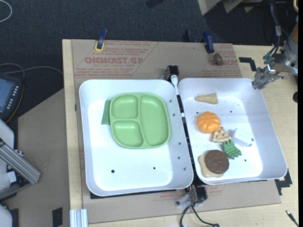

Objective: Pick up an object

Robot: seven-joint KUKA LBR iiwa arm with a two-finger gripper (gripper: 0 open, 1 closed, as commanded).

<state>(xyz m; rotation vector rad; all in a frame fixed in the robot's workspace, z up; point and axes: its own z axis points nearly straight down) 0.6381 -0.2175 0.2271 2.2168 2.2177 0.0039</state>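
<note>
Nearest the camera, the bench [47,141] carries two white bins side by side. The left bin [94,164] holds a green divided plate [140,120], lying flat near its centre. The right bin [265,126] holds the candidates for picking, clustered toward its left and near side: a brown cookie [217,161] resting on a pale slice at the near wall, an orange pumpkin [209,122] in the middle, a white block [243,136], a green leafy piece [231,149], a small pizza wedge [219,135] and a tan wedge [206,98] apart at the far end. The pincer [263,78] hangs at the right bin's far right corner, well apart from every object; whether it stands apart or together cannot be told. Likely risks: the pizza wedge, leafy piece and white block lie touching or nearly so, so a descent there could nudge neighbours or close on two; the low, flat cookie may slip free.
</note>
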